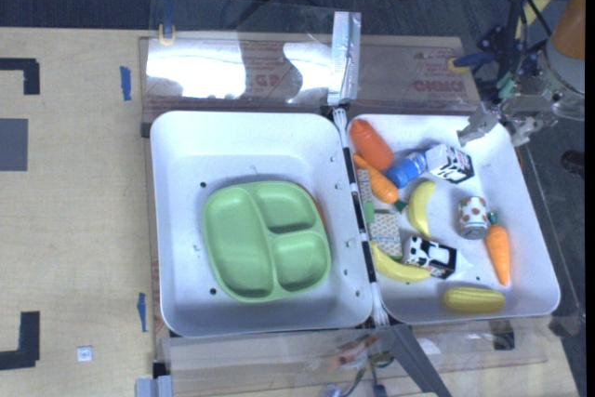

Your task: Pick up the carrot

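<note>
We note red printed lettering on the clear panel (pixel 279 70) standing behind the two bins, but it is mirrored or blurred in glare and we cannot read it; the black-and-white carton (pixel 453 165) and a second black-and-white packet (pixel 431 256) carry patterned print that is likewise too small to make out. Taking the green divided tray (pixel 267 238) as our landmark: it sits in the left bin (pixel 177 153), and everything else lies to its right, in the right bin (pixel 535 284). The carrot (pixel 499 253) lies far right of the tray, near the right bin's outer wall, thick end up, point toward the near edge, just beside a small round can (pixel 472 216) with a red-and-white label (no legible text). Closer to the tray, just across the divider, we see an orange-red vegetable (pixel 371 144) and a smaller orange piece (pixel 380 185), then a blue bottle (pixel 406 170), a banana (pixel 421 205) standing roughly upright and another banana (pixel 398 267) lying across below it. A corn cob (pixel 473 297) lies right of the tray's lower edge, below the carrot. The gripper (pixel 495 125) hangs over the right bin's far right corner, up and to the right of the tray, well apart from the carrot; its pale fingers appear spread apart with nothing between them. The grey wrist runs off to the right.
</note>
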`<action>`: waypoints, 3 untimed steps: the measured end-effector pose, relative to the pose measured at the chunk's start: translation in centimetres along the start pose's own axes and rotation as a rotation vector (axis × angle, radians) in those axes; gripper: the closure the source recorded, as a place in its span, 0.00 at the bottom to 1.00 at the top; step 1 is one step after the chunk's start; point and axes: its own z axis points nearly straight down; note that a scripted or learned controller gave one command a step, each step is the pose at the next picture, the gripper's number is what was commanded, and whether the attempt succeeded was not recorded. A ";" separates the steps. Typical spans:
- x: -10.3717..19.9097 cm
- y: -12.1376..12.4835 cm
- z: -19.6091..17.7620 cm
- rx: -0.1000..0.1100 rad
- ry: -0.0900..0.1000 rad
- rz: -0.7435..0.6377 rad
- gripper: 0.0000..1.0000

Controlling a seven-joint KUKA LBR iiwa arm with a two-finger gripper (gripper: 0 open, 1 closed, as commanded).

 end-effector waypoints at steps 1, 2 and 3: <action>-4.9 -5.5 8.3 -0.001 -0.001 -0.197 0.00; -3.5 -12.5 15.3 -0.008 0.015 -0.281 0.00; -3.5 -12.8 15.1 -0.014 0.015 -0.210 0.00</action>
